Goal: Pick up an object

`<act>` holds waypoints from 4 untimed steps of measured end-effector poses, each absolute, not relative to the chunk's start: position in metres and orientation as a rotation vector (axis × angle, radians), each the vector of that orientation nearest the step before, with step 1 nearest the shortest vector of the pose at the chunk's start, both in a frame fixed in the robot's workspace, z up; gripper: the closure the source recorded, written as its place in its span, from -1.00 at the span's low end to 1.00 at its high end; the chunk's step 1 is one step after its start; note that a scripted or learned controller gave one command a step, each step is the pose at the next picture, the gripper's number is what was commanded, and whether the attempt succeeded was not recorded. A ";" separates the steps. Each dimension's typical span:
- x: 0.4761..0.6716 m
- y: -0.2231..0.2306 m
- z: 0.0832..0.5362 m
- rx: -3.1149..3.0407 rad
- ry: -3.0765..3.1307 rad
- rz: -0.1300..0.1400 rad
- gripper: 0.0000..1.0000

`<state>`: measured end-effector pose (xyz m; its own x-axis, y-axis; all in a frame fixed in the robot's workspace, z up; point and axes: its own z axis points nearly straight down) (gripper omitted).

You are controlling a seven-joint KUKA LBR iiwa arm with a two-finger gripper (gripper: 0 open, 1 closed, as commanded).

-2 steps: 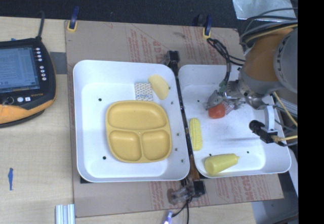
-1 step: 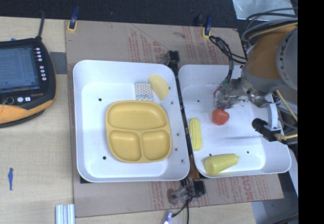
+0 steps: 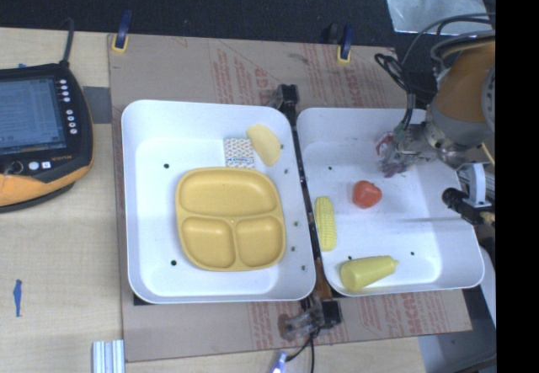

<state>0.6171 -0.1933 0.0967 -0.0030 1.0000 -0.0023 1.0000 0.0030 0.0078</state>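
gripper (image 3: 394, 157) sits low over the right bin (image 3: 438, 274), near its back; can't tell its state. red tomato (image 3: 365, 194) lies just beside it, toward the front-left, roundish, no long axis.

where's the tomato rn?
In the right bin, near its middle: the tomato lies just right of the corn, above the yellow bottle and below-left of the gripper.

Arm (image 3: 461, 93) in from right, wrist bent down, gripper (image 3: 394, 157) low.
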 end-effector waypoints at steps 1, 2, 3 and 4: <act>0.614 -0.193 0.092 2.219 2.225 -0.001 -1.00; 0.657 -0.161 0.092 2.218 2.228 -0.001 -1.00; 0.589 -0.157 0.092 2.217 2.229 -0.006 -1.00; 0.553 -0.124 0.091 2.217 2.230 -0.006 -1.00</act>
